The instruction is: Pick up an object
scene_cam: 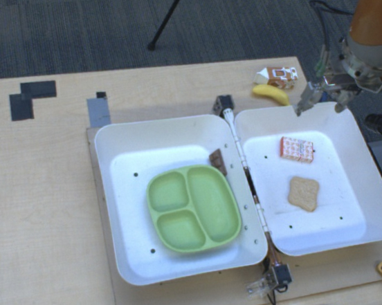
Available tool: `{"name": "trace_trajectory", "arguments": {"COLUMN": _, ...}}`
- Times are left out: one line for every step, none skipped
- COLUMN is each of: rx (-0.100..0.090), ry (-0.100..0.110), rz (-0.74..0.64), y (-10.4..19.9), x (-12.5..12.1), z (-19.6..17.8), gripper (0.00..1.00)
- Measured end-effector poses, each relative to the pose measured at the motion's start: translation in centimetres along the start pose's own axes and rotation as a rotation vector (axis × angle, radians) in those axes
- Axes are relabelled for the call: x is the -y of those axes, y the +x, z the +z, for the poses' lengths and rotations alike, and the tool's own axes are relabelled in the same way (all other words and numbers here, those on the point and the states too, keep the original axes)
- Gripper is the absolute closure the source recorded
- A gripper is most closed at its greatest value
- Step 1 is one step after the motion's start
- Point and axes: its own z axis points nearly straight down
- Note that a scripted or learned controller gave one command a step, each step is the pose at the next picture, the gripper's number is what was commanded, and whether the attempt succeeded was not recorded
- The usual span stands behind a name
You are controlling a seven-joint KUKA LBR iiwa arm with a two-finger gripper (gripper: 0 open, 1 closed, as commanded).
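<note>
The gripper [323, 96] hangs at the upper right of the frame, just past the far right corner of the right bin [373, 180]. Its two thin fingers are spread well apart, one slanting down to the left over the bin's rim, the other poking down to the right, and nothing sits between them.

Below it and to the left, inside the right bin, lies a small red-and-white packet [296, 149]; it rests flat on the white floor near the bin's upper middle, well apart from the fingertips. It looks like a little rectangular wrapper, red with pale printing, tilted slightly. Just below the packet, toward the middle of the same bin, lies a tan slice of toast [303, 193], roughly square with rounded corners, also flat and clear of the packet.

Up on the bench, outside the bins and left of the gripper, a yellow banana [270, 94] lies beside a small white-and-orange carton [278, 74]; the two seem to touch.

The left bin [118, 207] holds a light green divided plate [193, 209] with three compartments, filling much of its floor. A small brown object [217, 159] leans at the plate's upper right edge, close to the seam between the bins; I cannot make out what it is.
</note>
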Motion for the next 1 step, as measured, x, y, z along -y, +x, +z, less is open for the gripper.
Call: {"name": "trace_trajectory", "arguments": {"rx": -0.001, "ry": 0.004, "rz": 0.003, "y": 2.6, "x": 7.32, "z": 14.68, "gripper": 0.0}}
